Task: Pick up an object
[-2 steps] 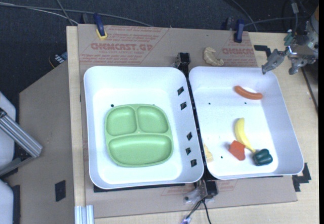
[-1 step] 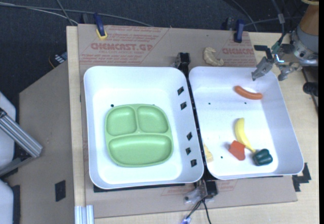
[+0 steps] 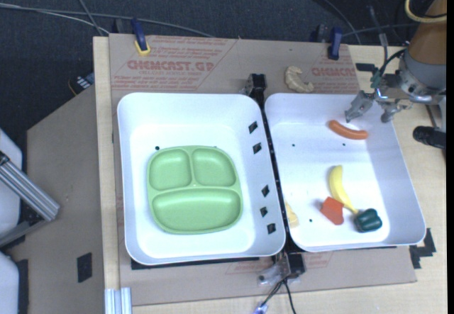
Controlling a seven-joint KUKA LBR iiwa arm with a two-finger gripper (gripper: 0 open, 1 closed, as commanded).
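In the right bin [image 3: 306,164] lie an orange sausage [image 3: 347,130] near the far side, a yellow banana [image 3: 340,187], a red pepper piece [image 3: 332,210] and a dark green pepper [image 3: 368,220] near the front. My gripper [image 3: 372,108] hangs at the bin's far right rim, just right of and above the sausage. Its two fingers are spread apart with nothing between them.
The left bin [image 3: 135,128] holds a green three-compartment tray [image 3: 195,188]. A beige object [image 3: 299,79] lies on the cardboard behind the bins. Blue clamps [image 3: 141,38] hold the board's far edge. A small yellowish piece [image 3: 291,216] sits between the bins at the front.
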